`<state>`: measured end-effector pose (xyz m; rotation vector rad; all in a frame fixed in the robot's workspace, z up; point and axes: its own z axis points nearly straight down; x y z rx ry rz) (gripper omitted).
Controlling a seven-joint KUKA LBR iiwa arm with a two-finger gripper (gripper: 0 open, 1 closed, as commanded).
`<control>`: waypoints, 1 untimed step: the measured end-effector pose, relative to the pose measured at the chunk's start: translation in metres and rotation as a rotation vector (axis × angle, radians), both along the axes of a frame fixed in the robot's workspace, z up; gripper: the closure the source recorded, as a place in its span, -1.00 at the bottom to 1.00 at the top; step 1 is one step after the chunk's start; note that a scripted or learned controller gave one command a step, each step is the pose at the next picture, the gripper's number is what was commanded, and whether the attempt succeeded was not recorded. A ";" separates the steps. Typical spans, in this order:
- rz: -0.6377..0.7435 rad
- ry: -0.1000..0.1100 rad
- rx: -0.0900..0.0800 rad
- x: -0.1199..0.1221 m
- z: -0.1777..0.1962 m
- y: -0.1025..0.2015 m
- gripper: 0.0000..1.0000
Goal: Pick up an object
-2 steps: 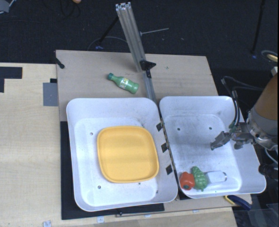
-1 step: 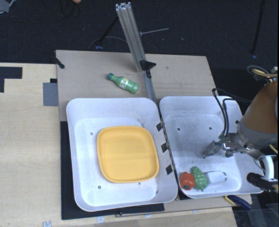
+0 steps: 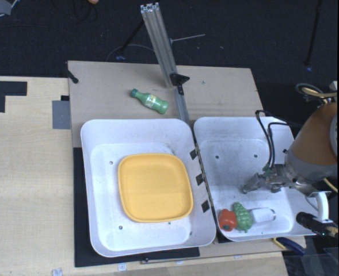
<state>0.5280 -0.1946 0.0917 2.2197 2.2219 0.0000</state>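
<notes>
On the counter [image 3: 227, 91] two shallow white bins are set side by side, presumably so that items can be moved from one to the other. The left bin [image 3: 100, 148] is occupied by a yellow square plate [image 3: 155, 187] lying flat near its centre. The right bin [image 3: 238, 142] is entered from the right by the arm [image 3: 314, 142], which is bent low over the bin floor, judged to be an approach for a grasp. The claw [image 3: 251, 186] is seen just above the floor at mid-bin; whether it is apart or together cannot be told, and nothing is seen between its tips. The candidate objects are gathered in the near corner of the right bin: a green leafy item [image 3: 243, 216], a red item [image 3: 227, 219] touching it, and a small white piece [image 3: 263, 215] just beside. They lie near the claw but apart from it. A small green bottle [image 3: 150, 100] lies on its side on the counter behind the left bin, outside both bins.
</notes>
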 end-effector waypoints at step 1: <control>-0.002 -0.002 0.000 0.000 0.011 -0.001 1.00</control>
